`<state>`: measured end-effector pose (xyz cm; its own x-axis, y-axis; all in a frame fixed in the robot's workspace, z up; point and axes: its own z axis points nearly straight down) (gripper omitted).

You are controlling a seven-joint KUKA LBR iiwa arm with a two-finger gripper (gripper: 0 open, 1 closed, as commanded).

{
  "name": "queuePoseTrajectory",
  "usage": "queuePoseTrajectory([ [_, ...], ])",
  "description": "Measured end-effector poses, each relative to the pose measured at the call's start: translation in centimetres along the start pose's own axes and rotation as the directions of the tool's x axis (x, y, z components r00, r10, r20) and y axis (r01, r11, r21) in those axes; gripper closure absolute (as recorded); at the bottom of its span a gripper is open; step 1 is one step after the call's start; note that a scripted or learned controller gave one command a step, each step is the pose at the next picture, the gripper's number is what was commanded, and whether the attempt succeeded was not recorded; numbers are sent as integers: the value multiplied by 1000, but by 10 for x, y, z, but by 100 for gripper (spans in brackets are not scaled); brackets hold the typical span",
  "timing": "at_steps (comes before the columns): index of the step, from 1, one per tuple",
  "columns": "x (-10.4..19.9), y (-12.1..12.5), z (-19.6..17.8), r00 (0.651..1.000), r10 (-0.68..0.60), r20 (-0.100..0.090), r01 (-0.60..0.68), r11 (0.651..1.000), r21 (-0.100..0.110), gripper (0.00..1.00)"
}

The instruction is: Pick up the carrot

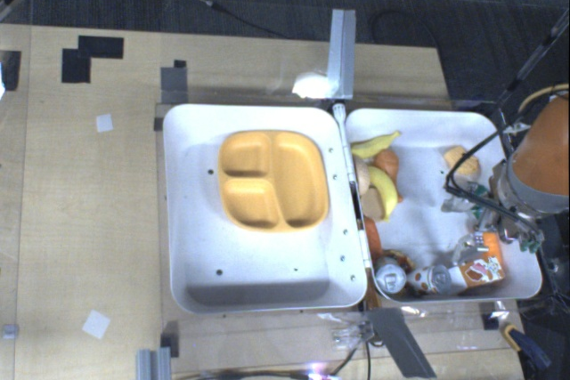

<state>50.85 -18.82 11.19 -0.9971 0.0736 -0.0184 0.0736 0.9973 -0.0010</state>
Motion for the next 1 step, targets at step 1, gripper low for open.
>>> queuePoseTrajectory([
  [1,-4,1,-13,1000,-7,10,7,1000,2,100],
])
